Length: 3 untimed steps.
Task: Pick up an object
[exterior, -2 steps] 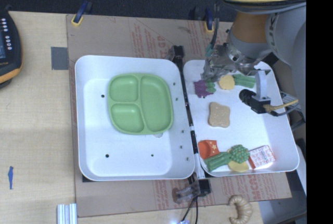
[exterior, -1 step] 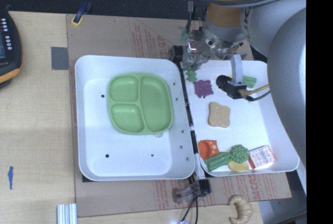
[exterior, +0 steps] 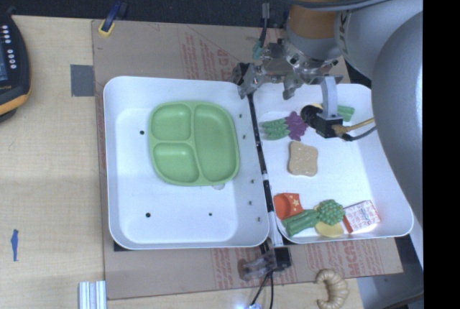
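Note:
My gripper (exterior: 273,82) hangs over the far left corner of the right bin (exterior: 381,178), under the orange-banded wrist. Nothing shows held in it. Just in front of it lie a green ridged vegetable (exterior: 273,129) and a purple bunch of grapes (exterior: 295,124). A tan slice of bread (exterior: 302,159) lies in the middle of the bin. At the near edge sit a red pepper piece (exterior: 286,204), a green broccoli (exterior: 316,217), a yellow piece (exterior: 329,230) and a red-and-white packet (exterior: 361,216). A small green item (exterior: 346,112) lies at the back right.
The left bin (exterior: 129,178) bears a green divided plate (exterior: 194,142). A ridge (exterior: 257,157) divides the two bins. A tan curled object (exterior: 332,287) lies on the cardboard in front of the bins. A black-and-orange pendant (exterior: 11,63) sits at far left.

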### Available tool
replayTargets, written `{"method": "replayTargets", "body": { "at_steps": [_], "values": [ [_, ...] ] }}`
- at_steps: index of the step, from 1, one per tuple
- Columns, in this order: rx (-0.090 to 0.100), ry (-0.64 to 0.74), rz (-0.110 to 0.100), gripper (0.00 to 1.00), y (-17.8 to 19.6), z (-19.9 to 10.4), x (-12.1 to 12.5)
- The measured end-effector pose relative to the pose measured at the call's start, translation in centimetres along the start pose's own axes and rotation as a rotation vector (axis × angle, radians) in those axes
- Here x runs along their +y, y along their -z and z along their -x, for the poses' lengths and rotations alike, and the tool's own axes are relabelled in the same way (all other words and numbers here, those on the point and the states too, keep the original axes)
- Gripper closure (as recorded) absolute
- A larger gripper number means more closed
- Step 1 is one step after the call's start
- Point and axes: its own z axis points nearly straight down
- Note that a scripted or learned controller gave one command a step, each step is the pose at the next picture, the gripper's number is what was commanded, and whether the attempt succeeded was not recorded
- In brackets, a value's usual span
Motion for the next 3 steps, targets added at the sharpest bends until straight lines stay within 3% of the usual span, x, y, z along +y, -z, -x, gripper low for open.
{"method": "replayTargets", "body": {
  "at_steps": [1,2,3],
  "values": [
    [-0.002,-0.008,-0.002,0.00,-3.0,7.6,0.9],
    [-0.001,-0.006,-0.002,0.00,-5.0,13.0,-1.2],
    [0.003,-0.002,-0.012,0.00,-12.4,11.9,-8.2]
  ]
}}
